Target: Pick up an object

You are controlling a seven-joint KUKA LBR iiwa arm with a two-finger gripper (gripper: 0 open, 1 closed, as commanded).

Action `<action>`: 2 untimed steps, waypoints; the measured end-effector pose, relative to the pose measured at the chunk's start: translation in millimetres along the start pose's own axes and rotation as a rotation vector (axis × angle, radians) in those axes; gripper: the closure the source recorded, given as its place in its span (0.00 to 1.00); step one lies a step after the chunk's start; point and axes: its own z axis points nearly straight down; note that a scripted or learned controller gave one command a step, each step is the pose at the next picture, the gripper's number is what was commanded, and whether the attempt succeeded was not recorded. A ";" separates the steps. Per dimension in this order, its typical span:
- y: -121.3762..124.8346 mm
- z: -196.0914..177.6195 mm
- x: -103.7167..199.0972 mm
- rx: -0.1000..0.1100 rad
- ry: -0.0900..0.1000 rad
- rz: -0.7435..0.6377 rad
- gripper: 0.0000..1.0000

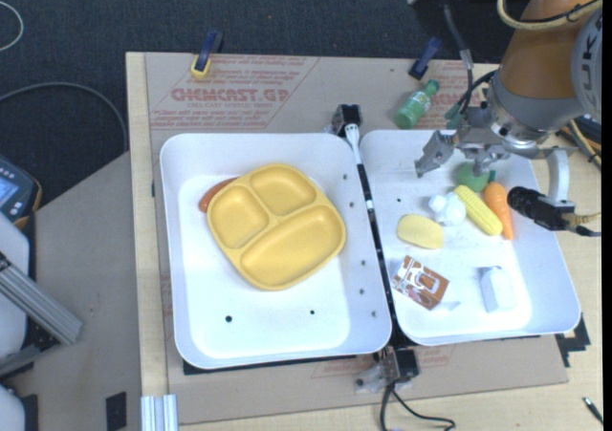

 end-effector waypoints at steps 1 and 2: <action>-13.1 -35.9 112.4 -0.003 0.005 -0.012 0.00; -34.7 -82.5 194.4 -0.006 0.004 -0.011 0.00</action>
